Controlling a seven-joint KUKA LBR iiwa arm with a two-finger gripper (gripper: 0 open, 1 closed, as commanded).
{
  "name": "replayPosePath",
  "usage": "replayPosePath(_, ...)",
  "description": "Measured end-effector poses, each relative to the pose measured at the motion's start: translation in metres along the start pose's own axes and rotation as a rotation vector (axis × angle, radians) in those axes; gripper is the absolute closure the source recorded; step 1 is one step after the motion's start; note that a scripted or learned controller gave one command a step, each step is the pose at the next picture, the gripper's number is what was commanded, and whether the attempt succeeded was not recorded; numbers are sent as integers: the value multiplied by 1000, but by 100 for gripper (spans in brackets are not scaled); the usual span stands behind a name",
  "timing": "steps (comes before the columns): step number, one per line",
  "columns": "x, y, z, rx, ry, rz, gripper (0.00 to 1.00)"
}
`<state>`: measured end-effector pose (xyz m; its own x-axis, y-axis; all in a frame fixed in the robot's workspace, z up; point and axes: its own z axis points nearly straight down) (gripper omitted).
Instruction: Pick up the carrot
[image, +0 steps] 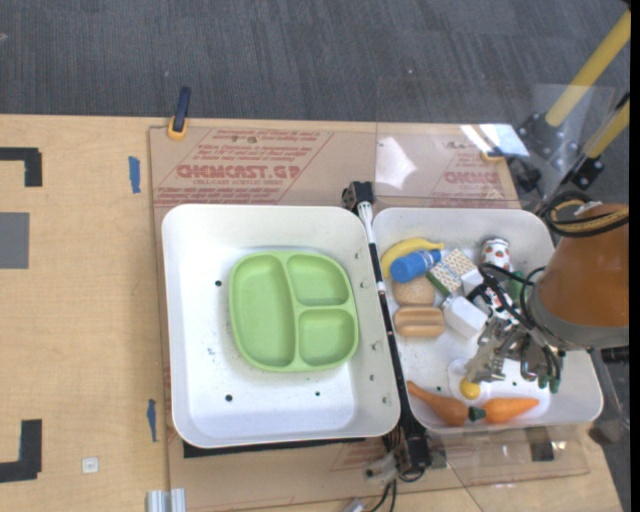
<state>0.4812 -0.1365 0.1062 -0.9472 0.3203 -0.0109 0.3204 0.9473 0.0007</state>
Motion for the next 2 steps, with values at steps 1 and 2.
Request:
replayPosePath(1, -5, 46, -29, -4, 0, 9, 100)
replayPosePath(2, -4, 44, -28, -2, 3, 13, 0)
